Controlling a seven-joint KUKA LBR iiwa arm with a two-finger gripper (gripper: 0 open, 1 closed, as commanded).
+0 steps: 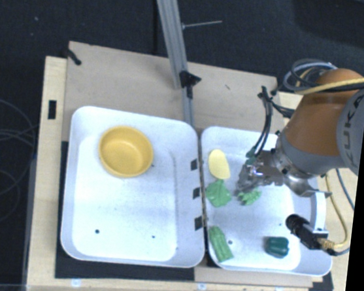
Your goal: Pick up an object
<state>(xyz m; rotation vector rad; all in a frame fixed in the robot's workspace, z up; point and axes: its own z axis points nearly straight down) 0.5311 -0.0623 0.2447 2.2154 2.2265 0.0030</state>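
My gripper hangs low over the middle of the right bin, under the orange-banded wrist. A small light-green piece lies right at its tip, partly covered by it. To the left of the gripper a pale yellow object lies near the bin's left wall, and a green crumpled piece sits just below it. A green ridged block rests in the front left corner. Toward the front right lies a dark green object.
The left bin holds a yellow bowl in its far left part. A grey metal bar slants down to the wall between the bins. Black cable fittings hang from the arm over the right bin's right side.
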